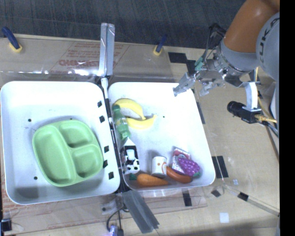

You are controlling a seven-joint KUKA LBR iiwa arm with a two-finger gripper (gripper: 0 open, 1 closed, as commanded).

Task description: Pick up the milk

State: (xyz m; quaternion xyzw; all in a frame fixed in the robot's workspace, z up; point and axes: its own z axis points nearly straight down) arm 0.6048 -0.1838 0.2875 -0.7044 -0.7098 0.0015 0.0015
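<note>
1. While you view the right bin, note the milk upright at its near left wall, just beside the carrot.
2. The gripper hangs over the far right rim, apparently spread, pinching nothing.
3. The banana lies apart.

Two bins sat side by side: the left bin held a divided plate, and the right bin held everything else. Against its left wall lay a bottle with a banana just right of it, and nearer the front stood the milk. Along the front ran a carrot, a cup, a sausage and grapes, while the gripper hung over the bin's far right corner.
</note>
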